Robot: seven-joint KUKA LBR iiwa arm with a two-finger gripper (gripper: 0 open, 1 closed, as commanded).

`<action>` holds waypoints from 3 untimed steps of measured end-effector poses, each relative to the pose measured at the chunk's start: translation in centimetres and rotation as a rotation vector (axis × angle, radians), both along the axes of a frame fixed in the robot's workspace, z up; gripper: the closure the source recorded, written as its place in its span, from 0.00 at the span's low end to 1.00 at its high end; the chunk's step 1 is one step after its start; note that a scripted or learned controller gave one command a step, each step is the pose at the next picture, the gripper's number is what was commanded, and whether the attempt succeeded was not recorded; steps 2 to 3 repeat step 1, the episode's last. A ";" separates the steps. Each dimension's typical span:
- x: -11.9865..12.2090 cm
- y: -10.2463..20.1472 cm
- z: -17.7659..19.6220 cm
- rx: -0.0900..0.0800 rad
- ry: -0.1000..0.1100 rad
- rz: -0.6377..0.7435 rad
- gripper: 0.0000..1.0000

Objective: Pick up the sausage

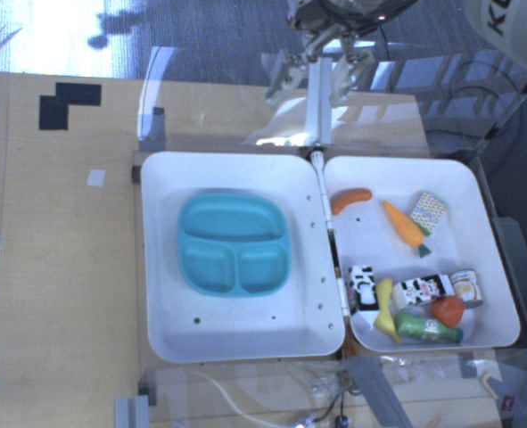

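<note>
While the arm (504, 7) sits at the top right, above and behind the bins, its gripper (321, 71) hangs over the bench beyond the bins' far edge, fingers spread apart, nothing between them. Left bin (165, 328) holds a blue tray (234, 243) with three compartments. Right bin (486, 203) holds the rest: sausage (350, 200) lies at the far left corner, near the divider, tilted, well apart from the gripper. Carrot (405, 226) lies just right of it, then a patterned box (428, 211) near the carrot's far end. Along the near edge: milk carton (421, 289), cow-print carton (361, 289), banana (385, 309), green bottle (428, 329), tomato (448, 310), can (465, 287), all clustered close together.
</note>
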State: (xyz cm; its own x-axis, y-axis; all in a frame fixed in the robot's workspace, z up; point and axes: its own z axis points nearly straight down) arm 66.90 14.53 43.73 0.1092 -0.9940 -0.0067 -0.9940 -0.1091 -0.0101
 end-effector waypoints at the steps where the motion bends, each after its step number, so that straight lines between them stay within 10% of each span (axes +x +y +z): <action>1: 0.0 1.4 -0.1 -0.002 -0.001 0.298 0.00; 3: 0.0 1.4 -0.1 -0.002 -0.001 0.298 0.00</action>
